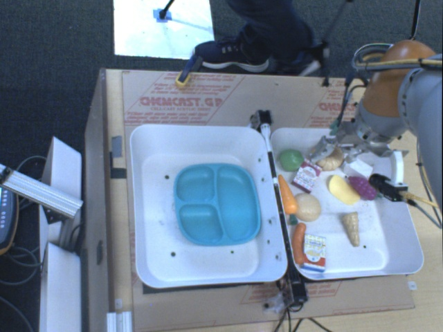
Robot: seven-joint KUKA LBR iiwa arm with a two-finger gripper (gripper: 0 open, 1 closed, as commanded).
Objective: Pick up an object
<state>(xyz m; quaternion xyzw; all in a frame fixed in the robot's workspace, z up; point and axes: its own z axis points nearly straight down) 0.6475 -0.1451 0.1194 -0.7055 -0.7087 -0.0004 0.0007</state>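
Observation:
My gripper (325, 149) hangs low over the far part of the right bin (401, 247), right above a tan lumpy object (333, 162). Beside it lie a green ball (291, 160) and a red-and-white carton (306, 177). A yellow piece (342, 189) and a purple piece (361, 187) lie just in front of the wrist. Nearer the front are a carrot (286, 195), a beige ball (308, 207), a cone (351, 228), an orange sausage (298, 241) and a small carton (315, 251).
The left bin (156, 254) holds a blue divided plate (216, 203). A ridge (272, 185) separates the two bins. A person's shoe (232, 52) stands beyond the bench. Cables (422, 203) trail over the right bin's far right rim.

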